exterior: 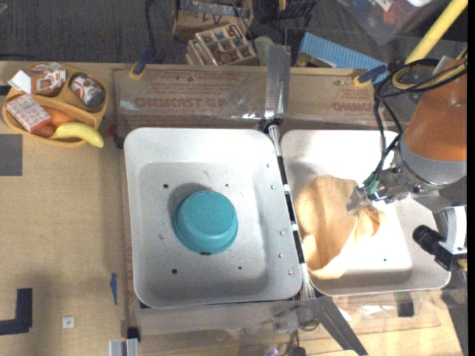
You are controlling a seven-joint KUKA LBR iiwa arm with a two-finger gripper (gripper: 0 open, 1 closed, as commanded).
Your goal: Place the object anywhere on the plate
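Gripper (361, 196) first: from my seat I saw it low inside the right bin (401, 269), at the right edge of the tan cloth (326, 225), with the grey arm (438, 143) and its orange band coming in from the right above it. I could not tell whether it was apart or together; its tip was small and dark against the fabric, and a fold of the cloth seemed to meet it there, but I could not confirm that anything sat between its tips. The cloth lay crumpled across the left half of that bin, its left side up against the wall shared with the neighbouring bin and a lobe of it reaching down toward the near wall. Black cables hung beside the arm over the bin's far right corner. Moving outward, the left bin (148, 199) held the teal plate (206, 221), which looked more like an upturned bowl from this angle, sitting a little left of that bin's middle and well apart from the cloth, with the divider between them. Past the bins, at the far left of the surface (59, 236), a yellow tray (52, 113) carried toy food, with a banana (80, 133) on its near rim. Behind both bins a cardboard strip (193, 99) ran along the far edge, and beyond it I made out cluttered boxes and cables.
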